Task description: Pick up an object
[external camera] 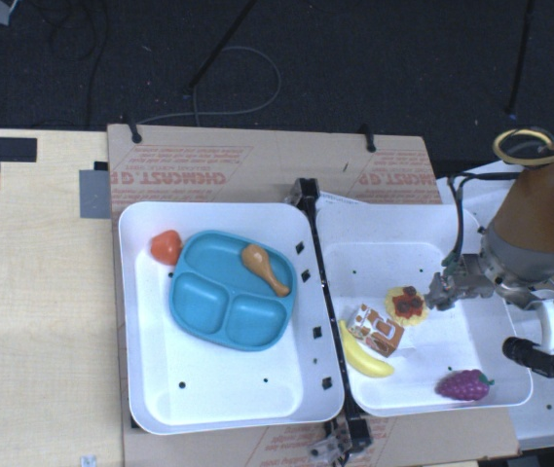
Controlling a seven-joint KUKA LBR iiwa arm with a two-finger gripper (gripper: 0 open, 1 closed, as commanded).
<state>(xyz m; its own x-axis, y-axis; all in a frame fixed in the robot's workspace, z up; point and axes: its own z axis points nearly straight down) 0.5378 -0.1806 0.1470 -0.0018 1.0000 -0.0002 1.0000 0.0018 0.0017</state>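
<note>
Camera view: two shallow white bins sit side by side on a cardboard sheet [257, 168] laid over the bench. The left bin [145, 377] holds a blue divided plate [228, 305] near its centre, with a toy drumstick [266, 268] lying across the plate's upper right compartment, its thick end toward the bin's far edge. A red tomato-like piece [166, 247] rests on the bin floor just beside the plate's upper left rim, in the bin's far left corner. The right bin [384, 251] carries four items in its near half. A banana [363, 354] lies near the left wall, touching a small brown-and-white block-shaped toy [378, 329] just to its right. A yellow piece topped with dark red [407, 305] sits beside that block, toward the bin's middle. A bunch of purple grapes [464, 385] rests in the near right corner, apart from the others. The arm enters over the right wall, and the gripper [444, 291] is low inside the right bin, just beside the yellow-and-red piece on its right. Nothing is visible between the fingers; whether the jaws are spread or closed cannot be determined from this angle.
</note>
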